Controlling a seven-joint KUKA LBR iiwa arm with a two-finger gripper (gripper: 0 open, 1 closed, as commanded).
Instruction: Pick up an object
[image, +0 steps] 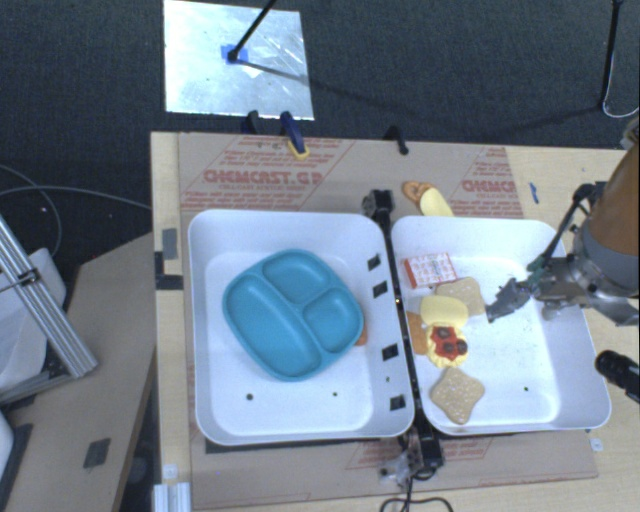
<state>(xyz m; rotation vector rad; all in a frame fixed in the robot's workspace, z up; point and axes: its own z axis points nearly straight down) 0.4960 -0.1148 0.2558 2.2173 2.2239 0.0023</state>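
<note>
Right bin (575, 395) — toy foods clustered at its left side: beige bread slice (461, 293), yellow piece (443, 310). Tool (503, 299) hovers just beside bread; spread indiscernible. Advice — centre, descend straight.

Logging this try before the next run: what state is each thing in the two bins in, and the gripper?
Blue divided plate: flat in the left bin, upright.
Red-and-white packet: flat in the right bin.
Yellow and red toy food: lying beside the packet, untouched.
Tan cracker-like piece: flat near the front wall.
Gripper: low over the right bin, beside the toy food, holding nothing visible.
</note>
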